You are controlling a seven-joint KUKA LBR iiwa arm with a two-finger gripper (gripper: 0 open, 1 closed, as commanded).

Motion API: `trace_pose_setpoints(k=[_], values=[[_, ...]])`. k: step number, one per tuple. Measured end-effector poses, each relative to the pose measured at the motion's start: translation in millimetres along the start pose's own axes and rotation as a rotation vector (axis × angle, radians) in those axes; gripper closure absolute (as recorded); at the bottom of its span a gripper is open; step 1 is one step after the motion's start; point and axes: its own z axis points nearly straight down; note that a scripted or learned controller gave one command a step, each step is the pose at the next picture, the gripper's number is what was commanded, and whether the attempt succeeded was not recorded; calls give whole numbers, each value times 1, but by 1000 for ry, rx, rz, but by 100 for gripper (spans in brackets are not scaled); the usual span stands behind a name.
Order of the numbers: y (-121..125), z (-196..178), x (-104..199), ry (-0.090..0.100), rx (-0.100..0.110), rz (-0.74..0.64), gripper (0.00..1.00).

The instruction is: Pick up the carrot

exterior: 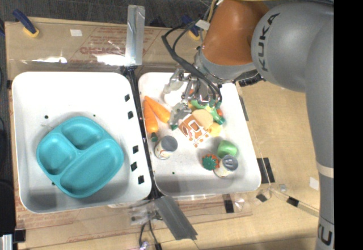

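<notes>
The carrot (153, 114) is orange and lies along the left wall of the right bin (187, 183), its tip pointing toward the front. My gripper (185, 104) hangs over the middle of that bin, just right of the carrot and slightly behind it, under the orange wrist band. It stands above a cluster of toy food and does not touch the carrot. Nothing of the carrot is hidden.
Beside the gripper lie an orange-and-white box (194, 128) and a yellow piece (203, 117). A grey round can (166, 145), a green item (227, 148), a red-green piece (210, 161) and a small tin (228, 164) sit toward the front. A teal divided plate (79, 155) rests in the left bin (28, 90).
</notes>
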Motion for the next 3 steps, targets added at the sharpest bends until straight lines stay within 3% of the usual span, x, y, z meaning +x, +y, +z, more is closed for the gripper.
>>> trace_pose_setpoints(k=[1, 2, 3], values=[[34, 4, 32, 10, 0, 43, 0], [-28, 80, 65, 7, -1, 51, 0], [-15, 91, 8, 4, -1, 109, 0]])
